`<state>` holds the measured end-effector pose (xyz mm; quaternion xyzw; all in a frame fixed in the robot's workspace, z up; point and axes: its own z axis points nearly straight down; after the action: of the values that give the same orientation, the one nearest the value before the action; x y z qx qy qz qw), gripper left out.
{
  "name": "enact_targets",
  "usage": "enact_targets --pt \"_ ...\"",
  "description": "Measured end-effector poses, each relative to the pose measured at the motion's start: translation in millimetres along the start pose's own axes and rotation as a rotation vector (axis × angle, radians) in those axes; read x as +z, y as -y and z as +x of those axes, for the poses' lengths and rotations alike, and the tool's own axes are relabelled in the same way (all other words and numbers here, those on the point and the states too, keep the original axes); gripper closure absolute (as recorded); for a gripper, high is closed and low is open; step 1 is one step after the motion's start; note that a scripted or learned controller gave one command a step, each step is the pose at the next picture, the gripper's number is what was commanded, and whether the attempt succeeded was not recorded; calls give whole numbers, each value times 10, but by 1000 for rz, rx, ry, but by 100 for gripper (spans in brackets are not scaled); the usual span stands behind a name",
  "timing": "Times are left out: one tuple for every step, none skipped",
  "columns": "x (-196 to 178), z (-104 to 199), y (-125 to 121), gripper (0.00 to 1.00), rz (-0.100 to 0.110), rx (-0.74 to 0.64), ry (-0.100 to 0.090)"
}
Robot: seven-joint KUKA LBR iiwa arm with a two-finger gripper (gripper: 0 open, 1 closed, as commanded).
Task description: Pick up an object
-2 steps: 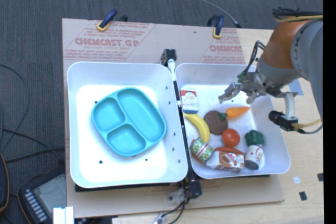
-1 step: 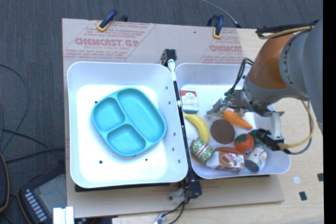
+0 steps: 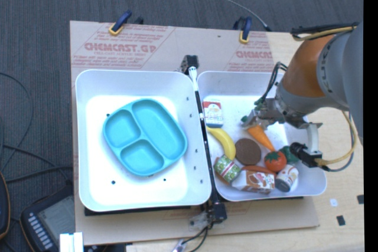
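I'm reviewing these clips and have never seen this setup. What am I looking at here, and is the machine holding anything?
One camera looks down at a slant on a bench with two white bins. The grey and orange thing at right is a robot arm; its gripper reaches into the right bin, just above a toy carrot. Whether it grips anything is unclear. That bin also holds toy food: a banana, a brown disc, a tomato, small cans and cartons. The left bin holds a blue divided plate.
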<state>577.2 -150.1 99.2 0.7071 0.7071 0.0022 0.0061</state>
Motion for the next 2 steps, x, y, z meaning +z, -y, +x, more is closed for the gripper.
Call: enact_targets --pt "-1041 578 471 100 11 -2 -5" --pt "-1131 577 469 100 13 -1 -5"
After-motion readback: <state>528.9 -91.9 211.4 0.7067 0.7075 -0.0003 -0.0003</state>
